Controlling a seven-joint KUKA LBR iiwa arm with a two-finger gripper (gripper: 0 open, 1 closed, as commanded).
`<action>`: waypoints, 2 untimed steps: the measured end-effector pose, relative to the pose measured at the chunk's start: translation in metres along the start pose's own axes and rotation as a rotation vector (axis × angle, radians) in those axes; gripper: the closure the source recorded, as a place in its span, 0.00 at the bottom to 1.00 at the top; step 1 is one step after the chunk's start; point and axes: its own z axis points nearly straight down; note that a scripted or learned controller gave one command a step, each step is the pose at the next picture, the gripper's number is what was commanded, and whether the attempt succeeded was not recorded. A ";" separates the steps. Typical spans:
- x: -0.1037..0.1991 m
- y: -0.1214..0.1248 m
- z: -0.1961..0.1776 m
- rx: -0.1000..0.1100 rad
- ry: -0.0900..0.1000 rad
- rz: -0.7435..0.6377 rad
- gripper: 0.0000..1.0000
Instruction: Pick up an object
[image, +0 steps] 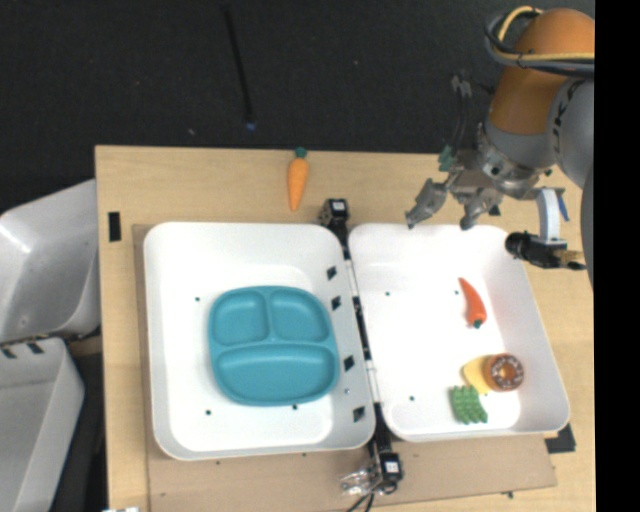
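The right bin (400, 330) holds the small things the arm could pick from, and I place everything else against it. A red chili (472, 301) lies in the bin's right half, about midway up, tilted with its green tip pointing down and to the right. Below it, near the bin's lower right corner, a donut (506, 372) with brown icing sits against a yellow piece (475, 375) on its left, the two touching. Just under the yellow piece, a green, bumpy item (467, 405) lies close to the bin's bottom rim. The gripper (440, 216) hangs over the bin's top edge, its two fingers spread apart with nothing between them, well apart from the chili and the rest. Above it the arm (530, 90) rises toward the upper right corner, orange band showing. Left of the right bin, joined to it along the middle clips, the left bin (170, 300) carries a blue tray (272, 345) with three compartments. Beyond both bins, on the bench (200, 180), a carrot (297, 179) lies outside the left bin's top rim, its green end pointing away.
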 end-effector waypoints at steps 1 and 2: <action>0.000 0.002 -0.009 -0.014 -0.001 -0.002 0.00; -0.002 0.002 0.054 -0.008 -0.002 -0.002 0.00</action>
